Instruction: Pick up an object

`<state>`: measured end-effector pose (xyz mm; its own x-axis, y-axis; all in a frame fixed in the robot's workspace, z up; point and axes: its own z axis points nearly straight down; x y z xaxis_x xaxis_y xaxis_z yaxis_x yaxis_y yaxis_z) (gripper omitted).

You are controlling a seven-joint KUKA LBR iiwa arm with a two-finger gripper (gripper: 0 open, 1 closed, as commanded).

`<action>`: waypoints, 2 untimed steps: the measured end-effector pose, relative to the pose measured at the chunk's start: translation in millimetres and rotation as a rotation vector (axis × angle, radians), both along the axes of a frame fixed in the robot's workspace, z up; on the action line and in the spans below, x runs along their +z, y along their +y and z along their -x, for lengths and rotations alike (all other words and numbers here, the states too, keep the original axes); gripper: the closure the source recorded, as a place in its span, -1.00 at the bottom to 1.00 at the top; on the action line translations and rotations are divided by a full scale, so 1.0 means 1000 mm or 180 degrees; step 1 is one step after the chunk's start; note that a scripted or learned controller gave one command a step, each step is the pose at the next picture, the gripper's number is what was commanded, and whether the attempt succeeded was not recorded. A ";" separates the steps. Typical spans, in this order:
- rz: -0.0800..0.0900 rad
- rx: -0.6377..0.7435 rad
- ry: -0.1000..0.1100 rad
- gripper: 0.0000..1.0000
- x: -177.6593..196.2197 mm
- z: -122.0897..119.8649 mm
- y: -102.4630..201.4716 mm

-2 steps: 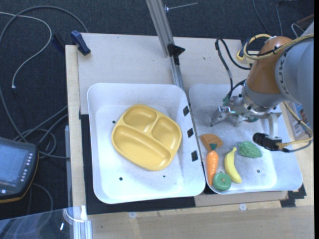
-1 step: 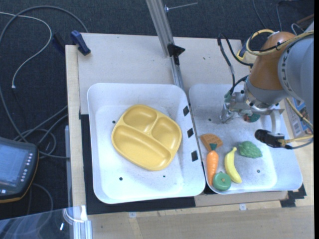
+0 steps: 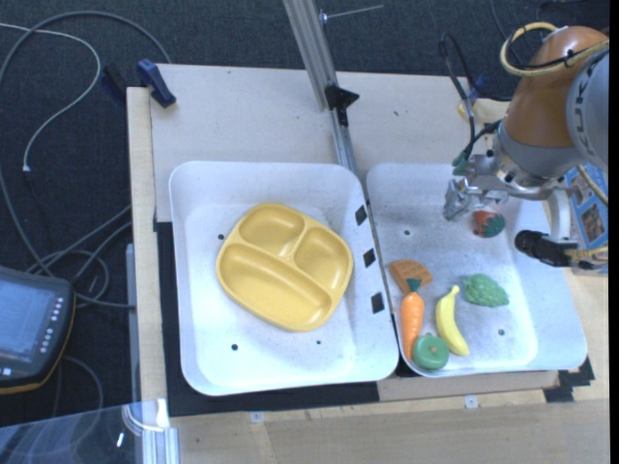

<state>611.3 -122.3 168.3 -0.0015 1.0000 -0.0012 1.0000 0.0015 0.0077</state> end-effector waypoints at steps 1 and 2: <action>0.0002 0.0001 -0.0006 1.00 0.065 0.001 0.003; 0.0001 0.0001 -0.0003 1.00 0.120 -0.001 0.003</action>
<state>612.2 -119.5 288.2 -0.0017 1.0000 -0.0016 1.0000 0.0017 0.0087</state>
